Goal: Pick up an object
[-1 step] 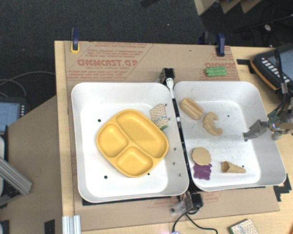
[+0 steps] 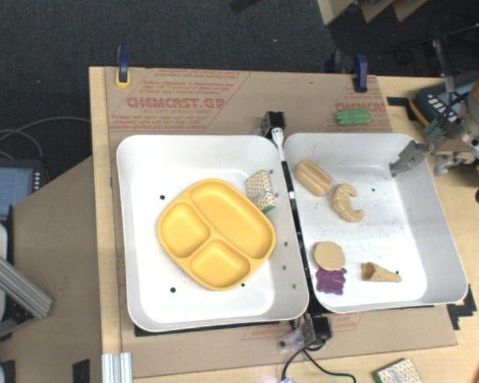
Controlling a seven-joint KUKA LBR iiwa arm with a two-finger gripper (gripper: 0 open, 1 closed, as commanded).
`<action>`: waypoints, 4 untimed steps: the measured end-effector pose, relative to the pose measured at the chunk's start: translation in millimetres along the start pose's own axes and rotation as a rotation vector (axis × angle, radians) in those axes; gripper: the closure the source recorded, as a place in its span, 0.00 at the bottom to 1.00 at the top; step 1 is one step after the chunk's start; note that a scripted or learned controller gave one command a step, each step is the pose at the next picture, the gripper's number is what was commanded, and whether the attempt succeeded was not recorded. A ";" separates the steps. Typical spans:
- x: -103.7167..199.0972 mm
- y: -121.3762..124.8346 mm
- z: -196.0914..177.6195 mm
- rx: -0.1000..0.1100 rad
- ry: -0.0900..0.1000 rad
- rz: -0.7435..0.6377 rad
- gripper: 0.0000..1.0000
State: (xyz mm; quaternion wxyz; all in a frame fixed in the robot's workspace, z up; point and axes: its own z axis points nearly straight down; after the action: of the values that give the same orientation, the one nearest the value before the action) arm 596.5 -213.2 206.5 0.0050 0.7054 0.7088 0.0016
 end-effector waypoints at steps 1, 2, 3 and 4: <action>31.0 41.0 122.8 0.005 0.005 0.001 0.00; 32.9 70.7 121.7 0.004 0.003 0.003 0.00; -1.8 70.6 120.9 0.017 0.029 0.002 0.00; -11.6 71.6 -27.7 -0.001 0.001 0.004 0.00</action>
State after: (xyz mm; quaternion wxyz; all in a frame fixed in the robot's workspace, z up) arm 667.9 -224.2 234.9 0.0051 0.7068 0.7074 0.0021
